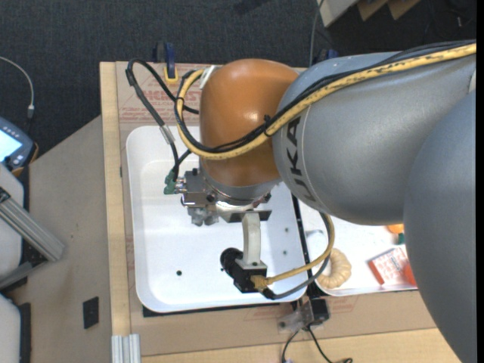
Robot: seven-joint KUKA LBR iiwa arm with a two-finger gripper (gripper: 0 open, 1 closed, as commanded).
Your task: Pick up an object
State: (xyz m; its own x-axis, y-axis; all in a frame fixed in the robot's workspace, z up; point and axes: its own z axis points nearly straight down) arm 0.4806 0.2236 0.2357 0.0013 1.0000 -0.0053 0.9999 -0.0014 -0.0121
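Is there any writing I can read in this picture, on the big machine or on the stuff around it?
"UK": dark raised letters on the grey arm, cut off by the orange band; the rest of the word is hidden.
Red print along the cardboard edge behind the left bin: too blurred to read.
Red-and-white packet in the right bin: print too small to read.

The arm hangs over the left bin, blocking its right and rear; the floor toward that bin's front-left corner looks open.
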